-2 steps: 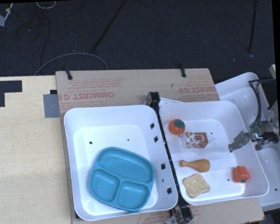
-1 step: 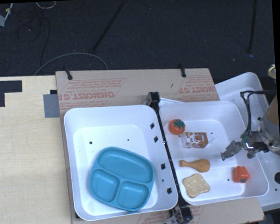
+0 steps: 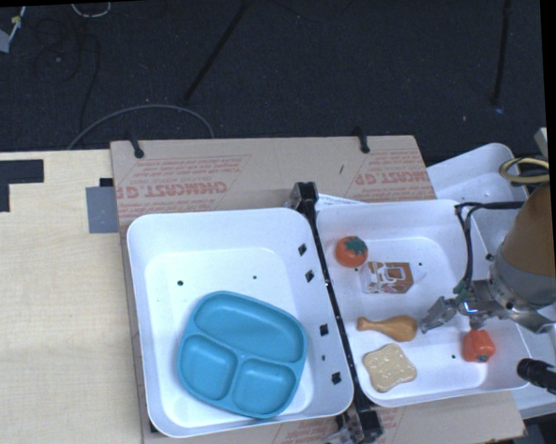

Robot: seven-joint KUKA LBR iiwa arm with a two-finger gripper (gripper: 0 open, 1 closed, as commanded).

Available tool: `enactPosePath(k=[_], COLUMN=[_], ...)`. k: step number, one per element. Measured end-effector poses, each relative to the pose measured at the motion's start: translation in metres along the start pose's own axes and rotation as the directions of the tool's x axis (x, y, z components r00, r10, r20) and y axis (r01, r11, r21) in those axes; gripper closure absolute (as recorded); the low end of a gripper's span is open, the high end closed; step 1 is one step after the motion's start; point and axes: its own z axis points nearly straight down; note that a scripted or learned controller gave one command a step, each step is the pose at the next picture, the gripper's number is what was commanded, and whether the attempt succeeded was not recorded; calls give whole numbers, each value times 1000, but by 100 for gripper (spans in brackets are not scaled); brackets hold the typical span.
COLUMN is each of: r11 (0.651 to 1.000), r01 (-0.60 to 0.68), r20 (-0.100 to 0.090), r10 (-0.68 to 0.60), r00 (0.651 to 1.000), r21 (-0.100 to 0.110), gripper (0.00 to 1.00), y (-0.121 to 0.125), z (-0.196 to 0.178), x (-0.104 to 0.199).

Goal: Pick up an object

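In the right bin (image 3: 419, 226) lie a red-orange tomato with a green top (image 3: 351, 250), a small printed packet (image 3: 388, 277), a tan drumstick (image 3: 390, 328), a beige bread slice (image 3: 389, 367) and a red-orange round piece (image 3: 478, 345). My gripper (image 3: 458, 314) hangs over the bin's right side, between the drumstick's thick end and the round piece. It is open, with nothing between its fingers. One grey finger (image 3: 438, 314) points left toward the drumstick. The round piece sits just below the other finger.
The left bin (image 3: 166, 242) holds a blue divided plate (image 3: 243, 354). A black divider (image 3: 322, 298) runs between the bins. Cardboard (image 3: 256, 175) lies under both. The grey arm with its orange band (image 3: 533, 243) covers the right bin's right rim.
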Motion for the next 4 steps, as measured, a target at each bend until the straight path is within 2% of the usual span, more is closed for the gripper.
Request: enactPosePath(k=[1,2,3,4], r11=[1000,1000,1000,1000], r01=[-2,-5,-3,3], r20=[2,2,3,4], r10=[2,5,3,-3], r00=[1000,1000,1000,1000], r21=[-5,-5,-6,-9], gripper=[0,100,100,100], y=[0,1,-1,7], z=[39,27,-14,-73], x=[1,0,-3,1])
